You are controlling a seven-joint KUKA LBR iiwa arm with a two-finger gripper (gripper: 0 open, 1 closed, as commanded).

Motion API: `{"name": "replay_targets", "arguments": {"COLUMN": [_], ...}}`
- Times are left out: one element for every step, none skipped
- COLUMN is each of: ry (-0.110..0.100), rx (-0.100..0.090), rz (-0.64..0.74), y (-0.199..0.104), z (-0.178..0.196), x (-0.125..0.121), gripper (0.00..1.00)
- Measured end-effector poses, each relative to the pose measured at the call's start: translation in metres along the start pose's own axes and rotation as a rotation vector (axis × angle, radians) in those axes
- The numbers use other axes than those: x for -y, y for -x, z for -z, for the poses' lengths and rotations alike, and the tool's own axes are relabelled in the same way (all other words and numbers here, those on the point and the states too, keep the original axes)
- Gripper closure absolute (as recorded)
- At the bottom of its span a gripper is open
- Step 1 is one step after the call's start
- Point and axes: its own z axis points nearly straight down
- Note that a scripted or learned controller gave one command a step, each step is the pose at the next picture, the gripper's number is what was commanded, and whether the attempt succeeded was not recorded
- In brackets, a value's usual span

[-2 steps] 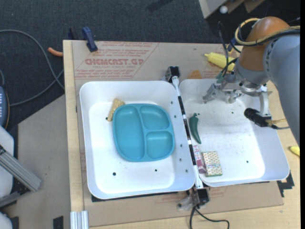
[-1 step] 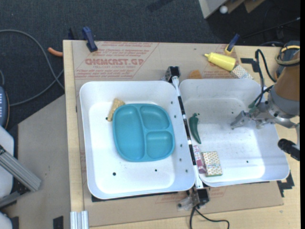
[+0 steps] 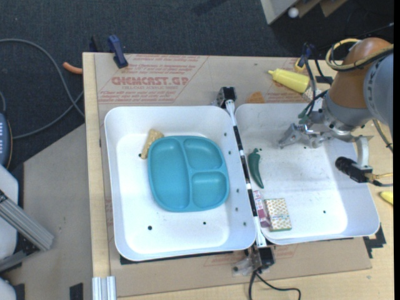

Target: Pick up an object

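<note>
The arm (image 3: 356, 74) reaches in from the right and hangs over the upper part of the right bin (image 3: 350, 227), the tool (image 3: 304, 136) just above bare white floor with its 2 fingers splayed wide and nothing between them. Candidates in this bin: a green pepper-shaped piece (image 3: 255, 167) lying against the left wall by the divider, and a small patterned box (image 3: 278, 214) near the lower left corner, touching a pink-edged item (image 3: 262, 212) at the wall. The left bin (image 3: 119, 167) carries a teal divided plate (image 3: 187, 172) with a tan piece (image 3: 152, 141) tucked at its upper left edge; both are well apart from the tool. A yellow object (image 3: 289, 79) lies on the desk (image 3: 156, 80) outside the bins. Judgement: the step in hand is approach, no grasp made yet. The pepper is nearest but hugs the wall, so 1 finger risks landing on the rim; set the fingers across its narrow width, along the wall, and descend fully before closing. The box stands freer on its right side and offers flat faces, likely the safer choice. Lift straight up and check the hold.
</note>
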Motion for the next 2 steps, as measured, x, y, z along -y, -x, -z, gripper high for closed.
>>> {"name": "replay_targets", "arguments": {"ry": [0.002, -0.005], "rx": [0.000, 0.000], "rz": [0.001, -0.003], "y": [-0.041, -0.034], "z": [0.000, 0.000], "x": [-0.037, 0.124], "gripper": [0.00, 0.00]}}
